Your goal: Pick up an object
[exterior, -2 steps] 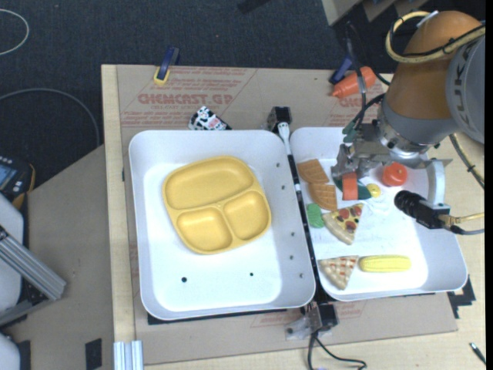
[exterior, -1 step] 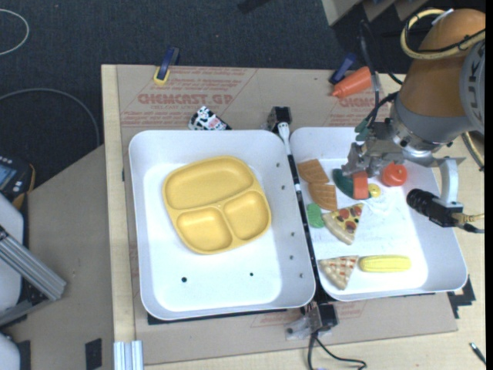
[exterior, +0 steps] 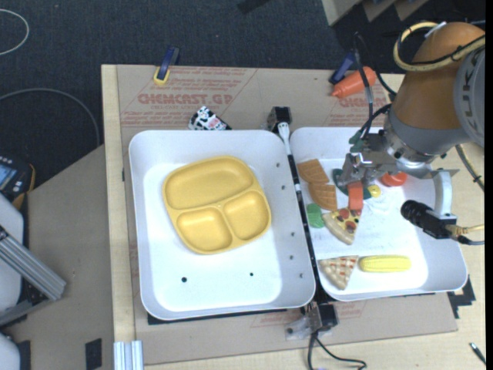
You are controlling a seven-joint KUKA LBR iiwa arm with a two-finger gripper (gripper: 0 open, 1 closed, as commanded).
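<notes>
Toy plastic pizza slice (exterior: pixel 343 223), likely light, stiff and slick, wants pinching across its flat edges; gripper (exterior: pixel 356 185) state I cannot tell.

Divided plate (exterior: pixel 217 204) in left bin (exterior: pixel 146 230); corn (exterior: pixel 385 264) right bin (exterior: pixel 443 276).

Yellow tray (exterior: pixel 216 204), white bins (exterior: pixel 154 268)

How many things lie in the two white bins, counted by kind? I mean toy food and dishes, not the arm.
Yellow divided plate: 1
Pizza slices: 2
Corn cob: 1
Bread slice: 1
Small green piece: 1
Small red piece: 1
Total: 7
Something may be hidden under the gripper.
</notes>
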